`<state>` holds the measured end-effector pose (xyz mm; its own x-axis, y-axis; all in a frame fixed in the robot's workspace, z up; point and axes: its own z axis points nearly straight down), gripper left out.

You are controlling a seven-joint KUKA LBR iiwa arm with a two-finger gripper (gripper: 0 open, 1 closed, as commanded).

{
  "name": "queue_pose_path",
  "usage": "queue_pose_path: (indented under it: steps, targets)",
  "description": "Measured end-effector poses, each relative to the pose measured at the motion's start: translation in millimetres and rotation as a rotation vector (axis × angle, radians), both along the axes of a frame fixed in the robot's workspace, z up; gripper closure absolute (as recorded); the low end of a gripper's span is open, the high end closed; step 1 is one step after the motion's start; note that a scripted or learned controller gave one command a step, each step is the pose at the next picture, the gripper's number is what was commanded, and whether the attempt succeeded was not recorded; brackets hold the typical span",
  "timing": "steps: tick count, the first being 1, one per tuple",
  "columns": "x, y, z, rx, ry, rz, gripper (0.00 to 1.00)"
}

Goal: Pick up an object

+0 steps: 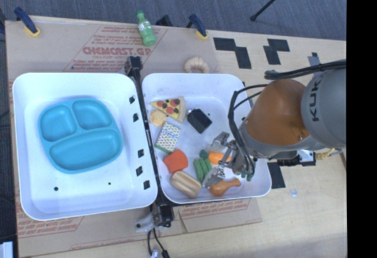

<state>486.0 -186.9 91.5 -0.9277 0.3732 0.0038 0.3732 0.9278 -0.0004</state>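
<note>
From my seat, the wrist (277, 118) covers the right bin's (194, 80) far corner. I can't make out what the gripper (224, 159) has between its fingers; an orange piece (215, 156) and green toy (202, 166) crowd it. The arm (330, 109) runs off the right edge.

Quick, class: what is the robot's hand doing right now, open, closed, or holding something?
Hand: low in the right bin among the toy food; open, closed or holding cannot be told.
</note>
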Motion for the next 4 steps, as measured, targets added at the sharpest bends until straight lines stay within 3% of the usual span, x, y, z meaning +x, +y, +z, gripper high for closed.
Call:
queue_pose_path:
  steps: [1,2,3,4]
  targets:
    - [-9.7,68.4,-0.2,-0.001,0.0,-0.121,0.0]
    - [-9.2,71.5,0.1,-0.001,-0.001,0.163,0.0]
    - [-8.4,70.2,10.5,-0.004,-0.001,0.163,1.0]
    - [-8.5,70.0,10.4,-0.004,-0.002,0.164,0.0]
